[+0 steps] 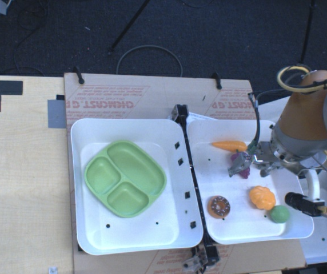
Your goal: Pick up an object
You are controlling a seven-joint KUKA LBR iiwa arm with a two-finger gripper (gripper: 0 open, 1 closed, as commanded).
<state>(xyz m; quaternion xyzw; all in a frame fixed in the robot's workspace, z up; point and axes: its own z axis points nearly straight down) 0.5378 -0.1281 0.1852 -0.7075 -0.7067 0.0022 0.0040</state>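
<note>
In the right bin (249, 233), my gripper (239, 164) hangs low over a small purple object (244, 172) that peeks out just beneath it. Whether the purple object is gripped is hidden by the gripper body. An orange carrot (230, 145) lies just behind the gripper. In front of it sit an orange lump (262, 197), a green ball (278, 214) and a chocolate donut with sprinkles (218, 206).
The left bin (95, 131) holds a green divided plate (125, 177). A black divider (189, 176) runs between the two bins. The arm enters from the right, above the right bin's far right side.
</note>
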